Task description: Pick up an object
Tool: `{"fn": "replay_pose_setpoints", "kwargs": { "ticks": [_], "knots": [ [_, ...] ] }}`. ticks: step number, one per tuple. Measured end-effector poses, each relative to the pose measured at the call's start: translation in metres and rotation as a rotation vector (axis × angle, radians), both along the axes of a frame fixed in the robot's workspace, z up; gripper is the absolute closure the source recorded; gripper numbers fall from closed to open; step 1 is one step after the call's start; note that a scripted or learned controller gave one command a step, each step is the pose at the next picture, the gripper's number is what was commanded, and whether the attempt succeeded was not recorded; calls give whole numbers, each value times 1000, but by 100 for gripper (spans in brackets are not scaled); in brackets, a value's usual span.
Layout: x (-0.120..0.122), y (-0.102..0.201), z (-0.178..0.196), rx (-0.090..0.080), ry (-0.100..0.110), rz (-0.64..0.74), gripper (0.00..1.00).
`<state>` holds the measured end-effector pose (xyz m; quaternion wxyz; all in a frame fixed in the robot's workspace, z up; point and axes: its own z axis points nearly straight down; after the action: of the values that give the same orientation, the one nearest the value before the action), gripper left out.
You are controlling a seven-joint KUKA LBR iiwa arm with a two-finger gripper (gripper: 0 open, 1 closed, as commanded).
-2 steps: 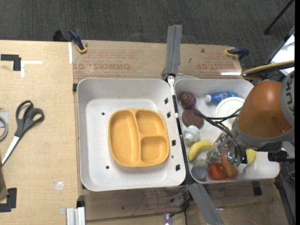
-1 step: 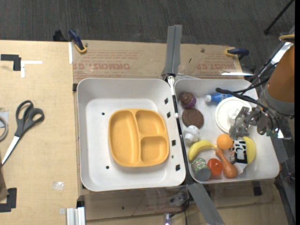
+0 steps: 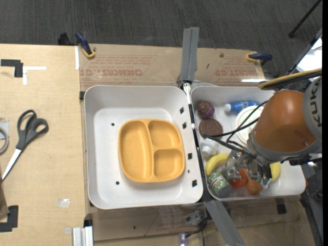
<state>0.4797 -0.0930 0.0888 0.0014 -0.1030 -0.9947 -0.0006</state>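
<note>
Closest to the lens, saw the orange-banded arm (image 3: 284,122) over the right bin (image 3: 292,192), then the gripper (image 3: 246,170) low among crowded things; could not judge whether opened or closed. Needed to descend straight onto the small red object (image 3: 240,180), just beside the green can (image 3: 219,184), without pushing the banana (image 3: 216,162).

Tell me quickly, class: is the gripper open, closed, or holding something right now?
Gripper: cannot be told. It is low in the right bin, among the banana and other small items.
</note>
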Motion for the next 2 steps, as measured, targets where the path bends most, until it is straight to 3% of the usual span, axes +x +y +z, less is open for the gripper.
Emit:
{"fn": "replay_pose_setpoints", "kwargs": {
  "ticks": [1, 2],
  "knots": [
    [18, -72, 1, -2, -1, -363, 100],
    [18, -72, 1, -2, -1, -363, 0]
  ]
}}
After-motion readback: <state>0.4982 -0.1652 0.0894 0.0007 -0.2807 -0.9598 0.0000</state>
